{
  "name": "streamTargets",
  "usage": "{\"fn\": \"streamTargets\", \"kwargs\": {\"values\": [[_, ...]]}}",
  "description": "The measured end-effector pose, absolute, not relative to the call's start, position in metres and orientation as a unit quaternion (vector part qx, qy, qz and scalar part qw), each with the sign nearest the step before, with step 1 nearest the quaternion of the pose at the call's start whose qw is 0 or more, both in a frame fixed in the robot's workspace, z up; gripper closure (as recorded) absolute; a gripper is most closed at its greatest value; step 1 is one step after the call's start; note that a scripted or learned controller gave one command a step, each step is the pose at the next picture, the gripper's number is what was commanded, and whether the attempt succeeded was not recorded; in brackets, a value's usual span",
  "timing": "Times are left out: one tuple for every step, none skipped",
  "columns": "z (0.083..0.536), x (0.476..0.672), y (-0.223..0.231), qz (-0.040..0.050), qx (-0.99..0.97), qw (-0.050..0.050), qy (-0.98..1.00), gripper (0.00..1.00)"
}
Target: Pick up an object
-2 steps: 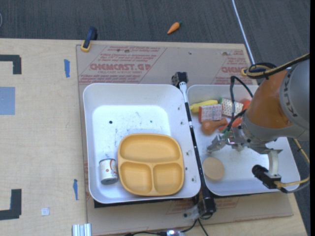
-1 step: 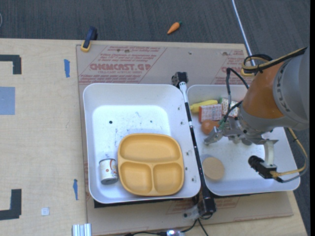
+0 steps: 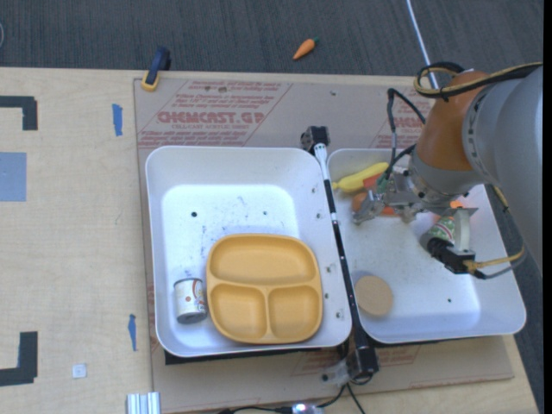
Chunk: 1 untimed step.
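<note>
Left bin (image 3: 164,188): small can (image 3: 189,301) on its side beside yellow divided tray (image 3: 263,285); right bin (image 3: 496,317): tan disc (image 3: 374,295) near front, well apart from gripper; gripper (image 3: 373,205) low at bin's rear, grip state cannot be told; yellow banana (image 3: 362,177) just beyond it; carrot (image 3: 304,48) on floor behind bench.

This is a robotics lab: a wooden bench (image 3: 69,257) marked with blue tape (image 3: 117,120) carries two white bins (image 3: 164,179) clamped on cardboard (image 3: 216,110), with loose cables (image 3: 405,119) and a grey arm (image 3: 509,128).
</note>
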<state>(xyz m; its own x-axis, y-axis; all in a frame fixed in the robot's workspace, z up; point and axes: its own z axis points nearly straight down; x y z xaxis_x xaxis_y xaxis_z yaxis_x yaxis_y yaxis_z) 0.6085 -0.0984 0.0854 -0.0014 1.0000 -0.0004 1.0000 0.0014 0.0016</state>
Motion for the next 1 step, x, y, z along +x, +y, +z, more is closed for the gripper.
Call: {"fn": "streamTargets", "kwargs": {"values": [[0.0970, 0.6097, -0.0984, 0.0009, 0.706, 0.003, 0.708, 1.00]]}}
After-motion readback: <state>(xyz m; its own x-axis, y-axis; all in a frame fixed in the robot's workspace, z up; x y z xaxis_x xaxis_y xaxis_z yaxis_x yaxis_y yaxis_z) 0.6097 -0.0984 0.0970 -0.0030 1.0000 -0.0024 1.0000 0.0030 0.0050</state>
